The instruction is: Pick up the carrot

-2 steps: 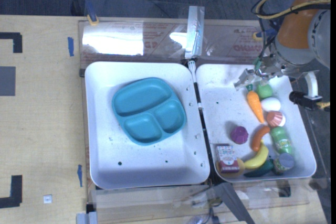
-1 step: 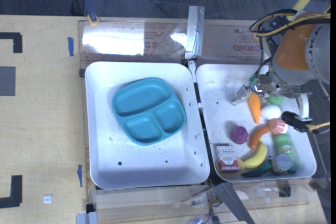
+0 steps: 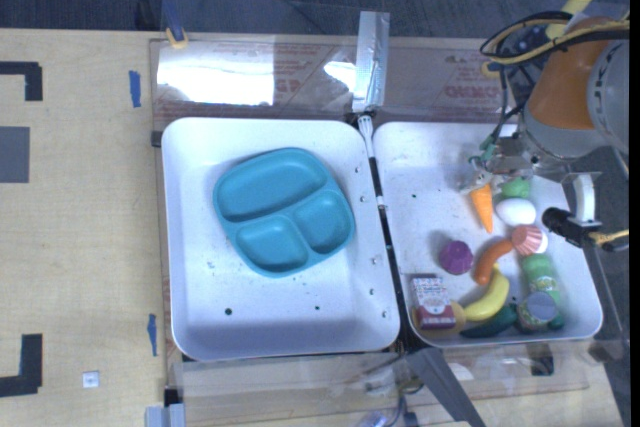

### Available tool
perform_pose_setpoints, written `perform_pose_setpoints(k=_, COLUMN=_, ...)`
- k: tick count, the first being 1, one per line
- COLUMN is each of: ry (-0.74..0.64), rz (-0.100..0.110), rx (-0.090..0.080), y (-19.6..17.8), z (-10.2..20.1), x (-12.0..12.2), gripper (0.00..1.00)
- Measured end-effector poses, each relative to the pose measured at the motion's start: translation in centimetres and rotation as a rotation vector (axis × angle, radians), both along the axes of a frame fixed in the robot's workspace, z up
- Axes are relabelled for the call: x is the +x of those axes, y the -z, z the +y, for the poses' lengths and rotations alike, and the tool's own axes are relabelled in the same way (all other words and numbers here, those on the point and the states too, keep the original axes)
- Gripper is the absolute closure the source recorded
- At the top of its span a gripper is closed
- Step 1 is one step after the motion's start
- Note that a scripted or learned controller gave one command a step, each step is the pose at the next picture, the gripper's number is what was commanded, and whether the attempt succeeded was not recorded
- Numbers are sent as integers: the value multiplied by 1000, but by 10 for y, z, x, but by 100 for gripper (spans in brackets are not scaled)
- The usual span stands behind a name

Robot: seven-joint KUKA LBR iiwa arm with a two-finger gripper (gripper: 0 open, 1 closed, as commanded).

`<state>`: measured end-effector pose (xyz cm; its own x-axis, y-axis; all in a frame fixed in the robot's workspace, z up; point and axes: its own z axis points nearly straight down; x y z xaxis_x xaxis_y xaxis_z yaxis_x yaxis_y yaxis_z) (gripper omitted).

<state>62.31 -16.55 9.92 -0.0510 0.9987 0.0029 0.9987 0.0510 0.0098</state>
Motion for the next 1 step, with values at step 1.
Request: perform_pose_setpoints(k=1, ry=252, rz=7, rx=-1, y=-68, z=70, x=-25, gripper=100)
